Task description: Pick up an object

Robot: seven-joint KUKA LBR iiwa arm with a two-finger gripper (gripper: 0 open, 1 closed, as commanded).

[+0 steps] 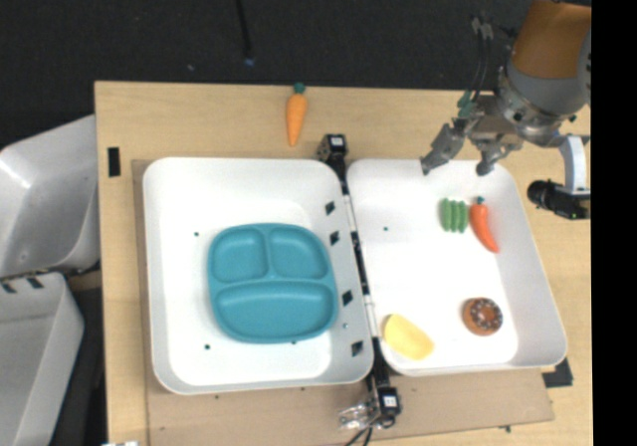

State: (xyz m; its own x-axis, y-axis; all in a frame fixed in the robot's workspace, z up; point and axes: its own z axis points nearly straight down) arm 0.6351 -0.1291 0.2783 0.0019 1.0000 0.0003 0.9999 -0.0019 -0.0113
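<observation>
Two carrots (pixel 296 114), one blue plate (pixel 271 282), one doughnut (pixel 482 316)

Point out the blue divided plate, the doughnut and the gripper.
blue divided plate (pixel 271 282): camera view, on its middle ridge.
doughnut (pixel 482 316): camera view, on its top.
gripper (pixel 461 158): camera view, midway between its spread fingertips.

Bare floor spans the right bin's (pixel 398 197) left half; green vegetable (pixel 454 215) and carrot (pixel 484 226) crowd its right wall.
</observation>
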